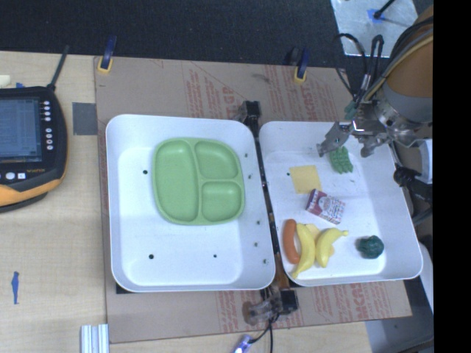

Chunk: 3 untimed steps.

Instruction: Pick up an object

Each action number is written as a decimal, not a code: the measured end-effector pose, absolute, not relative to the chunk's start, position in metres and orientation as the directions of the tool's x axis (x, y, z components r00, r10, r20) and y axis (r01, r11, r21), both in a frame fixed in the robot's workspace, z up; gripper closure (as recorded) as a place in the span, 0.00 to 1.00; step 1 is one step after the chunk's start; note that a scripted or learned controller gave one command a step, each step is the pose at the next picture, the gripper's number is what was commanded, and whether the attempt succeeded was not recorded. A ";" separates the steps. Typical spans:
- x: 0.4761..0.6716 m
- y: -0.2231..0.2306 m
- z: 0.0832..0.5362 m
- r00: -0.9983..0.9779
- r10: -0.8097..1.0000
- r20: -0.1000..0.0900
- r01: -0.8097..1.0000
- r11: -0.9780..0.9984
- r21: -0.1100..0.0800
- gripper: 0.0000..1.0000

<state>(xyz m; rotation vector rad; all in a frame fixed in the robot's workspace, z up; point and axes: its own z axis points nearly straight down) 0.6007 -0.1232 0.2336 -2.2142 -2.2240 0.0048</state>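
Camera view, looking down at a slant. Counter (44,271) is pale wood grain, with a sheet of brown printed cardboard (176,94) under both bins, pinned at the far edge by two blue-and-yellow clamps (107,56).

Left bin (125,197): shallow, smooth white plastic, rounded corners, a few small dark holes in the floor. In it lies a matte pale-green divided plate (197,180), rounded, three compartments.

Right bin (390,219): same make, touching the left bin along the centre seam. Contents:
- flat pale-yellow square (305,178), looks like a cheese slice, upper middle
- small crinkled packet (325,207), dark red and white, just below the square
- orange sausage-shaped piece (291,241) touching a glossy yellow banana bunch (318,245), near edge
- dark green knobbly lump (370,246), near right corner
- green ridged object (341,159), far side; too small to identify

Claw (344,140): grey metal, two fingers spread apart, hanging above the far part of the right bin, over and just beside the green ridged object. Nothing between the fingers; whether a tip touches the object is unclear.

Arm above the claw: orange band (412,65), cut off at the right, with dark cables (368,57) looping beside it.

Left edge: grey handheld control pendant (26,142), orange underside, screen partly cut off.
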 end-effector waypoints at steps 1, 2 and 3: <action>0.615 -0.115 0.107 -0.007 1.000 0.000 1.000 0.007 -0.009 0.00; 0.636 -0.118 0.092 -0.009 1.000 -0.002 1.000 0.009 -0.003 0.00; 0.622 -0.094 0.092 -0.008 1.000 -0.001 1.000 0.008 -0.006 0.00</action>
